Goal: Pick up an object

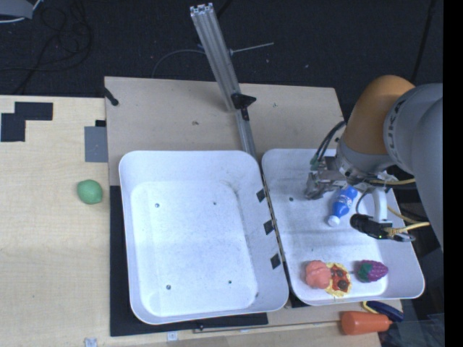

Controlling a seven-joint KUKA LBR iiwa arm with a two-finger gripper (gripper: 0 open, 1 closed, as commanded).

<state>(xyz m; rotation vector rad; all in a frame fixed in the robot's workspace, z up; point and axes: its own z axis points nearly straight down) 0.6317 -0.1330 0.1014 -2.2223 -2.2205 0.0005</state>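
Note:
My gripper (317, 186) hangs low over the upper middle of the right bin (304, 230), below the grey arm's orange band (376, 114). Just to its right lies a small blue and white bottle (341, 205), tilted, close to the gripper; I cannot tell whether they touch. Along the bin's front edge sit a pink-orange lump (316, 273), a yellow and red toy (338, 280) and a purple bunch of grapes (371, 270).
The left bin (137, 172) stands beside the right one. A green ball (90, 191) rests on the bench at far left. An orange carrot-like toy (362, 322) lies outside the right bin's front edge. A metal bar (221, 60) slants in from behind.

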